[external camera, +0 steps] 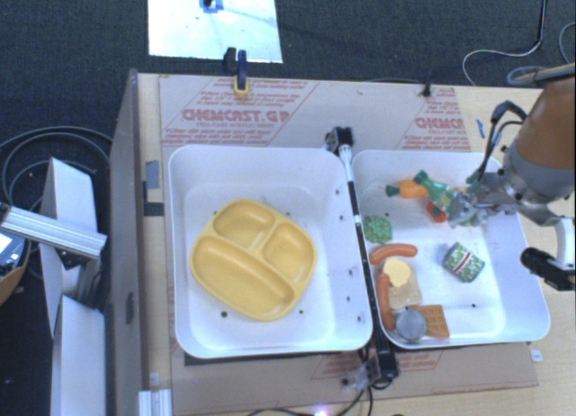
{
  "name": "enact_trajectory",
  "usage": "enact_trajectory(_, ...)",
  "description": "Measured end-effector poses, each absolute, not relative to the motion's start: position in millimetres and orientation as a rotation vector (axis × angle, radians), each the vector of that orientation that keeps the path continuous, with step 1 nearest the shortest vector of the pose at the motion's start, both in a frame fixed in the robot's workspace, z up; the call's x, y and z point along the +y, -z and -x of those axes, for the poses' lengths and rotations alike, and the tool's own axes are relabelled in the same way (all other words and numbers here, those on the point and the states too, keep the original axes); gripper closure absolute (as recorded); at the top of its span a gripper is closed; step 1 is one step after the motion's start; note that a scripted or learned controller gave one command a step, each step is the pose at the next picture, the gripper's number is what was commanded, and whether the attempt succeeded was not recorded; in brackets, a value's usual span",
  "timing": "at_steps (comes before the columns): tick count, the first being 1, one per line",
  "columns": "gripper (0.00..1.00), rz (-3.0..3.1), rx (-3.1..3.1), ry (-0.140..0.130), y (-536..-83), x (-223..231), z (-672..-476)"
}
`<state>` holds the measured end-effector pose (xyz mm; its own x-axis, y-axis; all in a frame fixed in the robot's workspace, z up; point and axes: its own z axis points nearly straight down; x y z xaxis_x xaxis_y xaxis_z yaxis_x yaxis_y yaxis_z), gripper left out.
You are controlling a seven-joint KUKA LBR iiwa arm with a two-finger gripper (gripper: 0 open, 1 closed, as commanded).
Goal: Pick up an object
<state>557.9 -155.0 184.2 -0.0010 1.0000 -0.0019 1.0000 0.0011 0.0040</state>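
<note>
White right-hand bin [526, 315] held the crowded toys — the gripper [463, 210], finger state impossible to tell, sat at the frame's right beside a green-and-orange toy [430, 189], where a descent risked nudging neighbours and closing on nothing.

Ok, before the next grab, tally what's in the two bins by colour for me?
Yellow: 2, the divided tray in the left bin and a small yellow piece.
Orange or red: 3, two sausages and a carrot.
Green: 3, a bottle, a leafy piece and a can.
Tan or brown: 2, a bread slice and a cracker.
Grey: 1, a disc.
Total: 11.
</note>
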Motion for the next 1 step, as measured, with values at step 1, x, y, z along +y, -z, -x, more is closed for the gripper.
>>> enact_trajectory(1, 1.00, -2.215, 2.225, -0.004, -220.2, -103.7, -597.7)
